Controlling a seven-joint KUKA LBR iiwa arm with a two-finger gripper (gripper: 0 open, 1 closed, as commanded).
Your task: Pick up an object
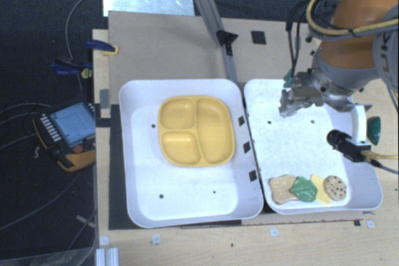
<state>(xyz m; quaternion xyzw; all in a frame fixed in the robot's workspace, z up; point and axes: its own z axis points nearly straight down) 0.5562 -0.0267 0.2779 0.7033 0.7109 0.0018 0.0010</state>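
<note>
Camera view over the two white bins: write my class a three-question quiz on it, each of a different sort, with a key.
1. True or false: the yellow divided plate lies in the right bin.
2. Where in the right bin do the toy food pieces lie? A) far edge B) near edge C) centre
3. Fill in: the green leaf-shaped piece lies between the tan bread-shaped piece and the ____ with dark spots.

Key
1. False: it lies in the left bin.
2. B: they lie in a row along the near edge, while the gripper is over the far part.
3. Cookie.
</note>
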